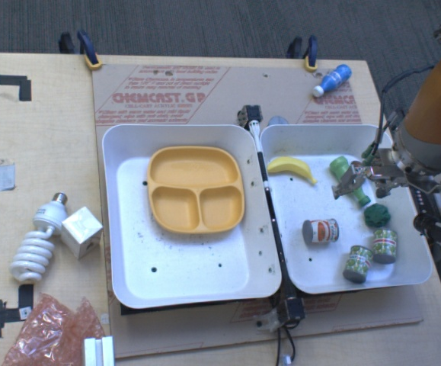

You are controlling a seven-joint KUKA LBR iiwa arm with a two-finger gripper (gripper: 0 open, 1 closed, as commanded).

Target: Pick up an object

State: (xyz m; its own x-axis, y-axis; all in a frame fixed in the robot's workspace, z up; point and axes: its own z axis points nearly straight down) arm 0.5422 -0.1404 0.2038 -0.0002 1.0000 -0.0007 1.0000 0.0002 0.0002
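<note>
— Where is the gripper (353, 181)?

— Low inside the right bin (403, 274), a little past the banana (292, 169) on the side the arm (433, 113) reaches in from. It sits over a light green bottle-like object (340, 166), which lies just beyond the banana's tip and slants away from it toward the bin's near edge.

— Does it have hold of that object?

— I cannot tell. Metal parts overlap the green shape, but how far the gripper is open, or whether it grips anything, cannot be made out from above.

— What else lies around the banana?

— Nearer the camera than the banana, a red-and-white can (321, 231) lies on its side. Farther from the banana, beyond the gripper, there is a dark green lump (377, 216), and two green-labelled cans (357, 264) sit side by side near the bin's near corner. On the banana's other side, across the divide, a yellow divided plate (196, 189) lies in the left bin (129, 265).
</note>
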